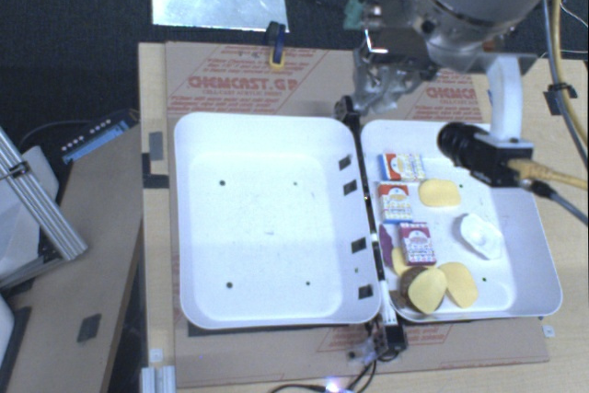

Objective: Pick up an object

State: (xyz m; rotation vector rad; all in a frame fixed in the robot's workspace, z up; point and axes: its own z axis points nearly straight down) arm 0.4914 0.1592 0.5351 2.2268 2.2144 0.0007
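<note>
Objects for picking — small cartons (402, 166), yellow pieces (440, 193) — sit clustered in the right bin (534, 239), lower right; the gripper (385, 80) hovers above its top edge, its opening impossible to tell.

Boxes (402, 167) and yellow pieces (440, 193) fill right bin (543, 281).

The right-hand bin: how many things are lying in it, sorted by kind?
Small printed boxes: 4
Yellow rounded pieces: 3
White lump: 1
Total: 8, though some overlap near the front corner, so the count is approximate.
</note>
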